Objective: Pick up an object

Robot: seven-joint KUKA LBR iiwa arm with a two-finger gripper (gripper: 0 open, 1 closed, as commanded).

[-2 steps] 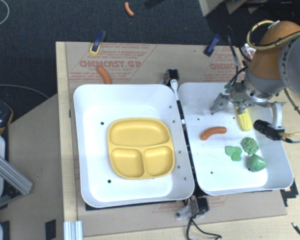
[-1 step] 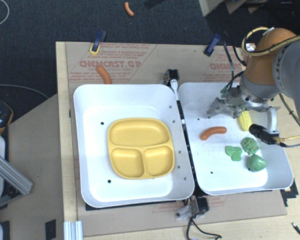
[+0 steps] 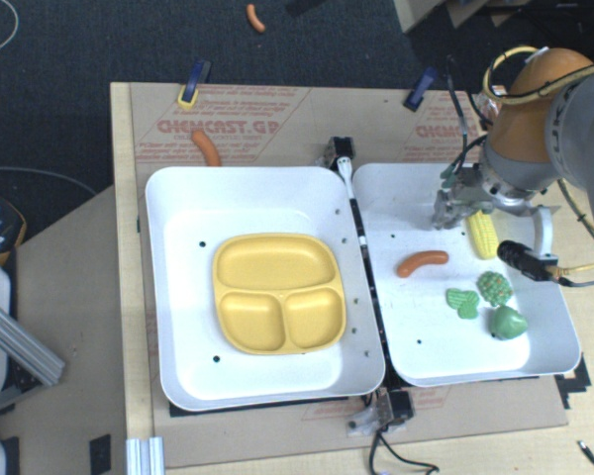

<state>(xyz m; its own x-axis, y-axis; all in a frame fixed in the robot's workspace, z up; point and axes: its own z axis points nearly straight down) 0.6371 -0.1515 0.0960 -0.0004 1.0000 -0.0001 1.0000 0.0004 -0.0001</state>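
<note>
right bin's left half (image 3: 396, 315) bare, sausage (image 3: 422, 262) mid-bin, corn (image 3: 483, 234) and green toys (image 3: 493, 303) crowding its right side

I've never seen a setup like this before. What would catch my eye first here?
Probably the yellow divided plate, sitting alone in the middle of the left white bin. Next, the grey and orange robot arm reaching in from the right, its gripper low over the right bin beside a toy corn cob. A toy sausage and green toy vegetables lie nearby.
</note>
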